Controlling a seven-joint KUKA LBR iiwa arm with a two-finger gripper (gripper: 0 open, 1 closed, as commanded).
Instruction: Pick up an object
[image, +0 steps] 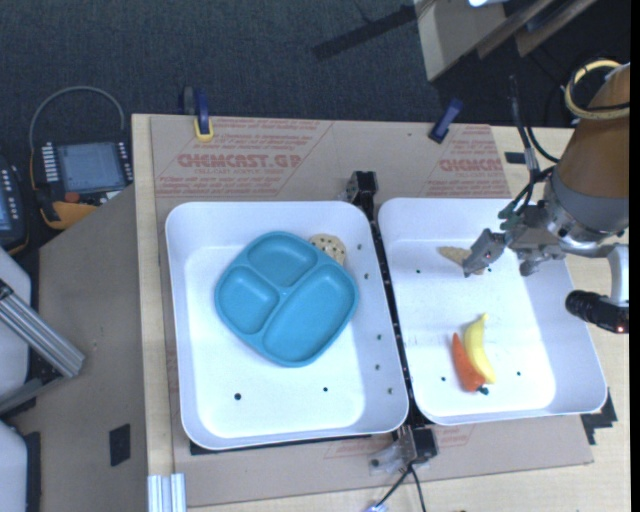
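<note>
My gripper (506, 259) hangs over the upper part of the right bin (570, 400). It is open, with nothing between its fingers. A small tan wedge-shaped piece (453, 255) lies on the bin floor just left of the left fingertip (479, 258). Lower in the same bin, a yellow banana (479, 350) and an orange carrot (465, 366) lie side by side, well below the gripper. The left bin (200, 400) holds a blue divided plate (287, 297), and a round cookie (328, 244) peeks out from behind the plate's upper right rim.
The two bins sit on a cardboard sheet (260, 150) clamped at its back edge. The grey arm with its orange band (600, 150) comes in from the right, above the right bin's far corner. A black clip (362, 187) sits between the bins at the back.
</note>
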